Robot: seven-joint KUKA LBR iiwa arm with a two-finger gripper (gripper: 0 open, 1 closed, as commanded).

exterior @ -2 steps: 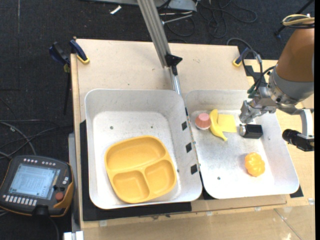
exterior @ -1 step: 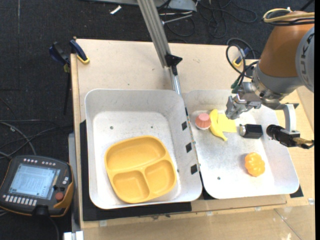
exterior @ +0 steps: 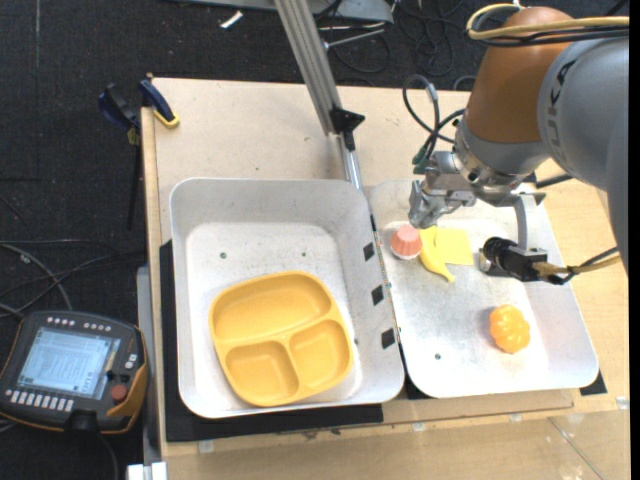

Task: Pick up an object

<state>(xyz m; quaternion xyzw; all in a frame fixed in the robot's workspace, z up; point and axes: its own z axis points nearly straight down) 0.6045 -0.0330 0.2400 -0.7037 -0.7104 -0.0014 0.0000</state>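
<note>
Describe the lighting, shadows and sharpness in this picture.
Camera view: even, soft light, with no harsh glare on the white bins; faint shadows beside the yellow tray and the orange object; the bins' contents are sharp, while the arm's near orange band looks slightly soft.

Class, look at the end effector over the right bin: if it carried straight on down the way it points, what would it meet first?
Probably the small pink object just below the end effector, with the yellow piece beside it; depth is hard to judge from this slanted view.
</note>
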